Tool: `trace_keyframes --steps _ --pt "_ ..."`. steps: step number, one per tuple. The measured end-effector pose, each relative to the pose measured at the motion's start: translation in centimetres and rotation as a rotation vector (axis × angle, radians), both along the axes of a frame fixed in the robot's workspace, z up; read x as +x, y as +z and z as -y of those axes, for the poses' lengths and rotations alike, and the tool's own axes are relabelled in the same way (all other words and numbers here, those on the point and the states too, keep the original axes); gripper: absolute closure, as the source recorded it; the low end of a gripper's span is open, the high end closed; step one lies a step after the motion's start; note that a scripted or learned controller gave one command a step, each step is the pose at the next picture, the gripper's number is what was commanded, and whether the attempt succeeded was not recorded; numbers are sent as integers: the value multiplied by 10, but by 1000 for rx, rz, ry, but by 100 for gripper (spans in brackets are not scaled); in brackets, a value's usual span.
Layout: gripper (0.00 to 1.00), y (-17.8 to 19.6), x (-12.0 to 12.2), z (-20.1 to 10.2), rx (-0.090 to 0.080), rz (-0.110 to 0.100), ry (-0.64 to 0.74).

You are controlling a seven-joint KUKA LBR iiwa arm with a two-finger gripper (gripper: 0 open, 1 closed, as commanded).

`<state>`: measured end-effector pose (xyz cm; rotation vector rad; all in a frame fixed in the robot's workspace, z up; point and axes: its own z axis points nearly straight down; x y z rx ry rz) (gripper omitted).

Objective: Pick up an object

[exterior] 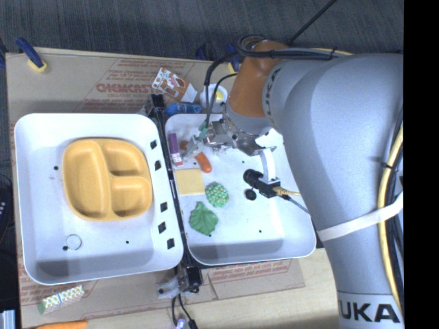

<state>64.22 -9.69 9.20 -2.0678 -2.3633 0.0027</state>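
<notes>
The gripper (pixel 214 137) hangs over the right bin (pixel 295 242); the orange carrot (pixel 203 162) lies just at its five o'clock, long axis running eleven-to-five; jaw state unclear

Arm bent low over the right bin

The grey arm (pixel 343 149) reaches in from the right, its orange band (pixel 248 88) above the wrist (near the bin's far edge), and the gripper (pixel 209 137) points toward the bin's far-left corner.
</notes>
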Motion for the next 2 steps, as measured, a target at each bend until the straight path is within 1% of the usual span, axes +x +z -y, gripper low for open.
trace_keyframes --steps 1,2 --pt "100 10 0 0 0 -2 5" --pt "100 100 -54 -52 1 -2 -209"
